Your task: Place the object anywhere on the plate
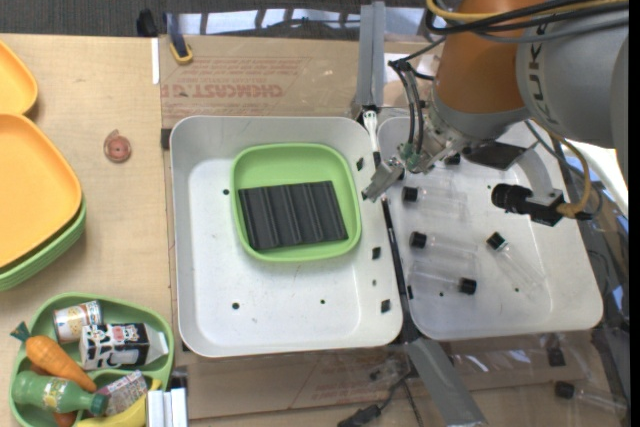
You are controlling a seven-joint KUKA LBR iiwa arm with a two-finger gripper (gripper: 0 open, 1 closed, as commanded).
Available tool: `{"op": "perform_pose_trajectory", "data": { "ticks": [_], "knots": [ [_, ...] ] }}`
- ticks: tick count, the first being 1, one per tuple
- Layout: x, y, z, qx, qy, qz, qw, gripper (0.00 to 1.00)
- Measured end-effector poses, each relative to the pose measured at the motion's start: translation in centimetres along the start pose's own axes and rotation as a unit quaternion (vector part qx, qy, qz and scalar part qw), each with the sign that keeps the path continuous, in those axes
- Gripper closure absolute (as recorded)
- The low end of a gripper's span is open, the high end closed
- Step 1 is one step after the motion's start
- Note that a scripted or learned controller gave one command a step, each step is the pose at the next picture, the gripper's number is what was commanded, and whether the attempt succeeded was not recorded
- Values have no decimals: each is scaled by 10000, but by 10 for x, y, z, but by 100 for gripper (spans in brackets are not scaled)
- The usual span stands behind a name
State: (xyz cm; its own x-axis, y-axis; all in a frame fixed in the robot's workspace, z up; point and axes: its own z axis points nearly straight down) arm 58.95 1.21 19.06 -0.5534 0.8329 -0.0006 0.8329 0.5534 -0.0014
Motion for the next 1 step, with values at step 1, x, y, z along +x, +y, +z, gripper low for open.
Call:
{"op": "perform_pose_trajectory", "data": {
  "ticks": [1],
  "knots": [
    [3,11,-1,-6,-4,477,9989,0]
  ]
}}
